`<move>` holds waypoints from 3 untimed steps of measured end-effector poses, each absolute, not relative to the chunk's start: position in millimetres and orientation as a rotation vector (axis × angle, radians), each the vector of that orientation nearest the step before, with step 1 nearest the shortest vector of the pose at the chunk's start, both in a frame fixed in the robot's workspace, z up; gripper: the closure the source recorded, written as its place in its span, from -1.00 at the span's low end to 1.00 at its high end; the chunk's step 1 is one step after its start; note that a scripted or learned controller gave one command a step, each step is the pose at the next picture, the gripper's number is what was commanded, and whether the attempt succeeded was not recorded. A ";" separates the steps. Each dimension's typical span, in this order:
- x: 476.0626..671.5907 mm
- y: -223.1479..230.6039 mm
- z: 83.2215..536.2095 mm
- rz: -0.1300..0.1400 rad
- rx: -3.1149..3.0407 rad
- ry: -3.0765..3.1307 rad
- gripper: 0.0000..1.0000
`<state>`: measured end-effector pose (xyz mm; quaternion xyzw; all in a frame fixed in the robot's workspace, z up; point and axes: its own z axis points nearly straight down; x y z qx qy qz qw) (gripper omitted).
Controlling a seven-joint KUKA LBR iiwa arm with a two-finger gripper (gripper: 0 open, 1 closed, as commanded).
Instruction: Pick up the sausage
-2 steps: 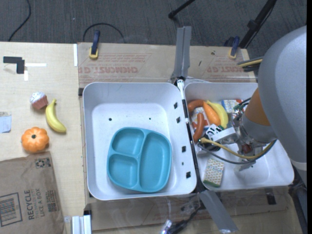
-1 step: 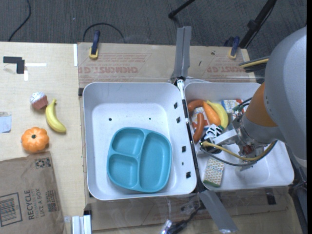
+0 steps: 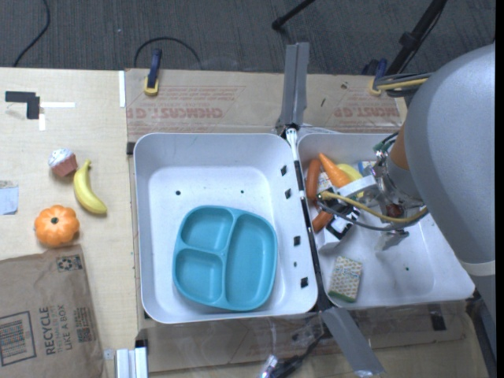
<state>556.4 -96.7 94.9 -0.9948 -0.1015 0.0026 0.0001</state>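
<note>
The sausage (image 3: 313,179) lies in the right bin (image 3: 409,278), long and red-brown, right along the left wall. A carrot (image 3: 334,171) lies just beside it. The tool (image 3: 376,201) is low in that bin, near the sausage but to its right, and I cannot tell if it is open or closed. The big grey arm (image 3: 457,148) leans in from the right and bends down over the bin. A speckled pad (image 3: 345,278) lies near the front. The left bin (image 3: 157,211) has a blue plate (image 3: 227,258). A banana (image 3: 87,189) lies on the bench (image 3: 63,132).
</note>
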 end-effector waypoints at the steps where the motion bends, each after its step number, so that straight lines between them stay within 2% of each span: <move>1: 556.4 -96.7 94.9 0.008 -3.125 -0.318 -1.00; 2: 638.1 -105.3 119.5 0.006 -3.110 -0.451 -1.00; 3: 590.9 3.4 191.0 0.007 -3.098 -0.520 -1.00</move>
